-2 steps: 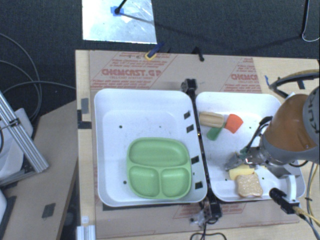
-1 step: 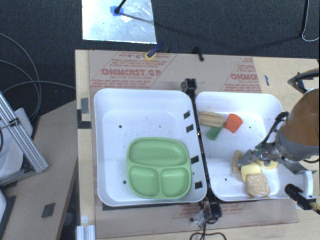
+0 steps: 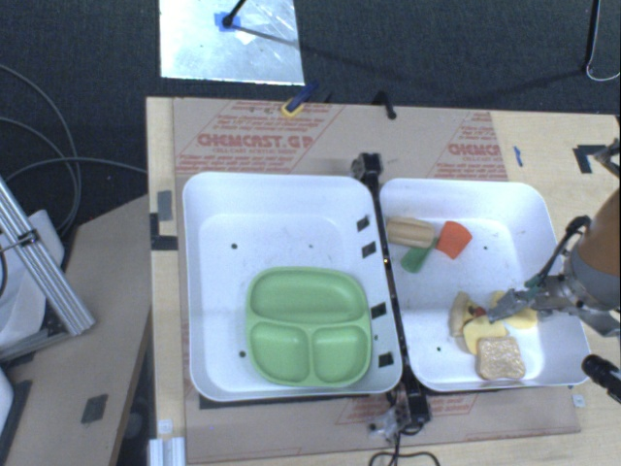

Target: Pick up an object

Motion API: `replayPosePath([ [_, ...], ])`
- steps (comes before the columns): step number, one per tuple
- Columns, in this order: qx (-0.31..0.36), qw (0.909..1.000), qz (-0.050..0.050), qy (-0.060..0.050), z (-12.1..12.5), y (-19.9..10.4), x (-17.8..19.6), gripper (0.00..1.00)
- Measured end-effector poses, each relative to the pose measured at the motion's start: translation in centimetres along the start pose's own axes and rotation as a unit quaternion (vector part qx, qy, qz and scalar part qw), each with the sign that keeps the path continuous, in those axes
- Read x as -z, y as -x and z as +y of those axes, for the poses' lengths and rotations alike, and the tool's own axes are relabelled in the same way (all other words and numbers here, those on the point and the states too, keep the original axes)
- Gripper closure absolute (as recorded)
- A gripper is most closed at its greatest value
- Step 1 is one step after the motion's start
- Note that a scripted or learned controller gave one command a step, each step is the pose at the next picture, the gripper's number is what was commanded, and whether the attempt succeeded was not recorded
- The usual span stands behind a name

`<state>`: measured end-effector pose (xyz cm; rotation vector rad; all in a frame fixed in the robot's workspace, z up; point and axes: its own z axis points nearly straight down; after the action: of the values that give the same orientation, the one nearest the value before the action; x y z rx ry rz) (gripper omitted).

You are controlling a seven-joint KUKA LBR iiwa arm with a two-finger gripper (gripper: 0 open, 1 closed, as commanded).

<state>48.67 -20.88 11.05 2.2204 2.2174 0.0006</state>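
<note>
Green tray at left bin front edge; right bin holds biscuit, yellow pieces, orange block; gripper over yellow pieces, grip state cannot tell

A printed cardboard sheet covers the bench under the two white bins. Beyond it, at eleven o'clock, a shiny metal plate lies on the dark carpet, with a scrap of blue tape on it. At nine o'clock black cables loop across the carpet, and below them, near eight, an aluminium rail slants over a lower tabletop.
</note>
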Motion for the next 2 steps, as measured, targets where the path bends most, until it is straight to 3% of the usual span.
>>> replayPosePath([
  [1, 0.001, 1.0, 0.0, 0.001, 0.1, -0.2, 1.1, 1.0],
  [2, 0.006, 1.0, 0.001, 0.001, 5.9, -5.8, -2.7, 1.0],
])
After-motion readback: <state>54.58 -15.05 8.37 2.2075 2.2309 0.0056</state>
